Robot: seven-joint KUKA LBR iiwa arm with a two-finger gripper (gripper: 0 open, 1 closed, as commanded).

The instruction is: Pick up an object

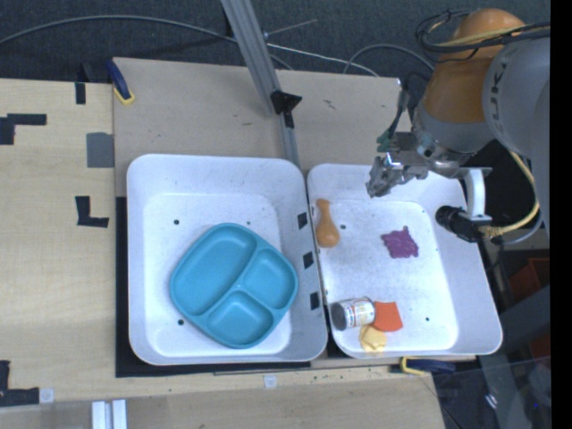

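The gripper [382, 182] is hanging over the far edge of the right bin [465, 329], near its rear rim. No object is showing between its parts, and the camera view is not resolving whether it is parted or closed, so its state cannot be told. The grey arm [523, 70] with its orange band [469, 56] is reaching in from the right side of the view.

The right bin is holding four objects. An orange gourd-shaped toy [327, 224] is lying near the left wall; its long axis is running roughly front to back, with the narrow neck pointing toward the rear of the bench and the bulbous end pointing toward the front. A flat purple piece [399, 242] is lying near the bin's middle, well apart from the gourd. At the front, a small metal can [354, 313] is lying on its side, its long axis running left to right, with its dark end facing the left wall. An orange block [388, 315] is lying just beside the can on its right, and a small yellow object [373, 338] is sitting just in front of both.

The left bin [147, 239] is holding a blue divided plate [234, 284] with three compartments, lying flat and turned at a slant.
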